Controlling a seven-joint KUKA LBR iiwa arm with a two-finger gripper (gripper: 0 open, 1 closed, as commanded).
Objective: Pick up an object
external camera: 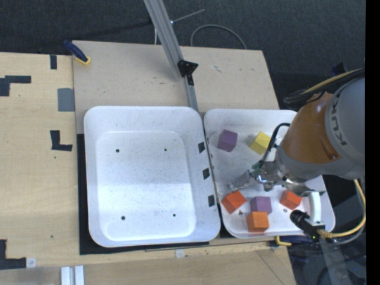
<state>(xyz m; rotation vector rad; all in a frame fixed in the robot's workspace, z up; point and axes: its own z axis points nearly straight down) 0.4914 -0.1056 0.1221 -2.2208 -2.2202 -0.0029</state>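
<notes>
- Nearest us, low in the right bin (237,119), sit an orange cube (257,220), a purple cube (260,204) touching its top, and a second orange cube (234,200) just to their left.
- We see the gripper (252,176) hanging above that cluster, close over the left orange cube, with the arm (317,138) bulking in from the right.
- We cannot tell whether the tool is released or clenched (it is small and blurred against the white floor), and we see nothing gripped in it.
- We judge the step in hand to be the descent onto a cube, so no object is lifted yet.
- We would favour the left orange cube, since it stands apart from its neighbours; the touching pair leaves little room for a finger between them.
- We should come straight down, centred, with the jaws square to two opposite faces.
- Farther up lie another purple cube (227,140) and a yellow cube (260,142), both free-standing fallbacks; a third orange cube (290,199) sits half under the wrist.
- We leave the left bin (95,123) alone.
</notes>
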